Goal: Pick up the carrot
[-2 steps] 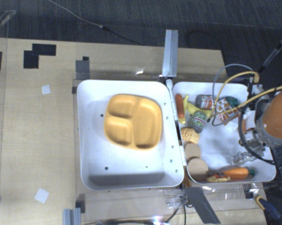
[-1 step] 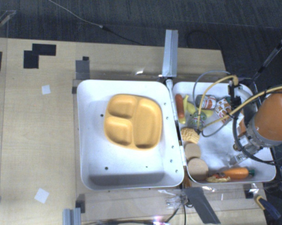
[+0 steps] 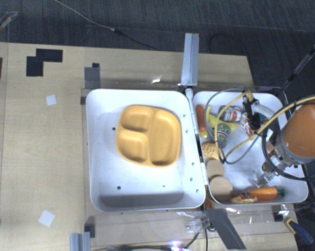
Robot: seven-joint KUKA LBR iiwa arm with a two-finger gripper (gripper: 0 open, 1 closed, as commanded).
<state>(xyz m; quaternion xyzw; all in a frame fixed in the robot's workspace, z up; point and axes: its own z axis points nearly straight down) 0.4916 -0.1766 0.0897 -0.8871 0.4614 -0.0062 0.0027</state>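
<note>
A: One carrot [image 3: 263,193] is lying in the right bin [image 3: 299,194], close against its near wall, long axis running left to right, green end seemingly pointing right.

B: Where is the gripper [image 3: 266,175] sitting relative to it?

A: It is hanging just above the carrot, slightly toward the bin's far side, under the orange band [image 3: 304,130].

B: Finger state?

A: Cannot tell; cables [image 3: 241,135] and wrist hardware are cluttering that spot. Nothing is visibly pinched.

B: Then the descent is short, toward the near wall, with the closing direction set across the carrot's length.
</note>
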